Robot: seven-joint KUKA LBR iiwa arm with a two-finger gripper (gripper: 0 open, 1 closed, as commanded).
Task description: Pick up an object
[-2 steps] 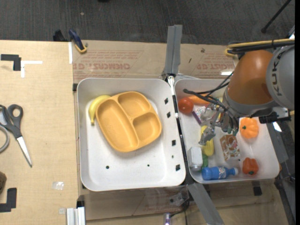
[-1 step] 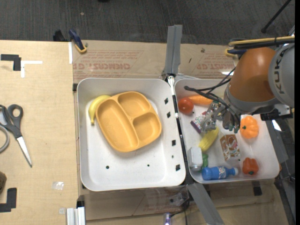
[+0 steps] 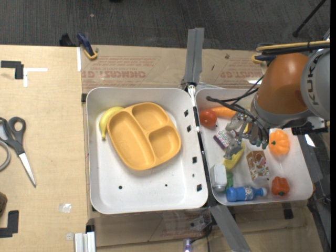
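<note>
My gripper (image 3: 234, 143) hangs low over the middle of the right bin (image 3: 303, 196), below the orange band of the arm (image 3: 283, 88). Right under it lies a small yellow object (image 3: 234, 159), next to a purple-and-white packet (image 3: 224, 139). The view does not settle whether the gripper touches the yellow object. Around them lie a red tomato (image 3: 208, 118), an orange carrot (image 3: 226, 111), an orange pepper (image 3: 279, 142), a brown snack packet (image 3: 257, 165), a small red-orange pepper (image 3: 280, 186), a blue bottle (image 3: 244, 193) and a grey can (image 3: 219, 176).
The left bin (image 3: 136, 201) holds a yellow divided plate (image 3: 143, 135) with a banana (image 3: 107, 121) against its left edge. Scissors (image 3: 18, 146) lie on the wooden bench at far left. A grey divider bar (image 3: 194, 56) runs between the bins at the back.
</note>
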